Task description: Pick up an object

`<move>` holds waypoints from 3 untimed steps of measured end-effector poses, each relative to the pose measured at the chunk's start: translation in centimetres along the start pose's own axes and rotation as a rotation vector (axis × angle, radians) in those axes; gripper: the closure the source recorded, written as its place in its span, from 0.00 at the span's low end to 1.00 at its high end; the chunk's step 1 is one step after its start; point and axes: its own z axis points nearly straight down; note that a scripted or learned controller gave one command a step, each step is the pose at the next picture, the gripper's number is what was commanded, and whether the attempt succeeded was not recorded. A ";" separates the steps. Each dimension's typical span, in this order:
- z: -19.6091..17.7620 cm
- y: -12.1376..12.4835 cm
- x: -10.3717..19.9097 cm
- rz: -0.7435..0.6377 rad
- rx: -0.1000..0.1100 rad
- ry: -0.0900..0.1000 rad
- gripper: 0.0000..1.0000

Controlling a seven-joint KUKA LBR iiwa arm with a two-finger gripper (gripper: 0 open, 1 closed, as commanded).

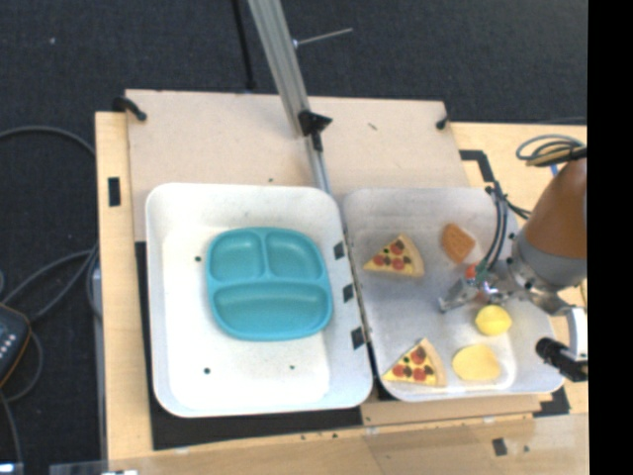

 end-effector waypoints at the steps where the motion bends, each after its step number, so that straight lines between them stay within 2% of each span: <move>1: -1.3 0.1 -0.2 0.005 -0.006 -0.002 1.00; 2: -7.1 0.1 0.6 -0.005 -0.009 -0.002 1.00; 3: -12.7 1.2 0.5 -0.005 -0.009 -0.002 1.00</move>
